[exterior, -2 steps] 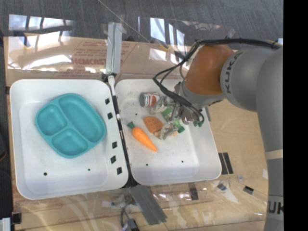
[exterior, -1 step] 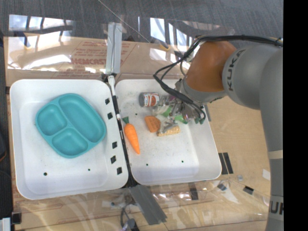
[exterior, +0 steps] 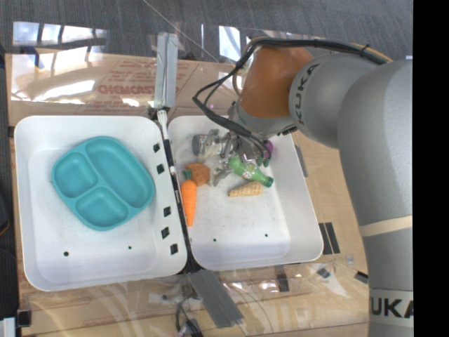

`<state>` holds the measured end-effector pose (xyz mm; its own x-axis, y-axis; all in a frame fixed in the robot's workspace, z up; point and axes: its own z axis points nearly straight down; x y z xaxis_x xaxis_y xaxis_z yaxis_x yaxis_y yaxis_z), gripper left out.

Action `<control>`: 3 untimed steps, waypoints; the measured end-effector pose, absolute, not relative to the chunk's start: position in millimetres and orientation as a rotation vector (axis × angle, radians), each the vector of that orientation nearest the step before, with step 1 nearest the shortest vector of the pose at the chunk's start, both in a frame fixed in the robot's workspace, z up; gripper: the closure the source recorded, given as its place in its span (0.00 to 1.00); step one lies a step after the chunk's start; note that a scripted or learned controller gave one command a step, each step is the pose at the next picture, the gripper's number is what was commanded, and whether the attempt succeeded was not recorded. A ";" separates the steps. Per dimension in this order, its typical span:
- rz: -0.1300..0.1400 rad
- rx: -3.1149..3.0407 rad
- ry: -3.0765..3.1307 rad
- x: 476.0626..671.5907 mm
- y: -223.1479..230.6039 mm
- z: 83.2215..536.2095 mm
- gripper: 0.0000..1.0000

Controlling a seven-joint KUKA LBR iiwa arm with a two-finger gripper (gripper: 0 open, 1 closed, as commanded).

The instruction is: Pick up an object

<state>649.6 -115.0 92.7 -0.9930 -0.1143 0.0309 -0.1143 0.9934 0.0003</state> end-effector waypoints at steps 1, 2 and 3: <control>0.002 0.185 -3.102 649.4 -114.0 102.3 1.00; 0.003 0.194 -3.107 651.4 -112.2 114.0 1.00; 0.004 0.201 -3.110 652.9 -111.1 125.2 1.00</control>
<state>652.9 -111.1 125.2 -0.9914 -0.1284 0.0249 -0.1285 0.9917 -0.0011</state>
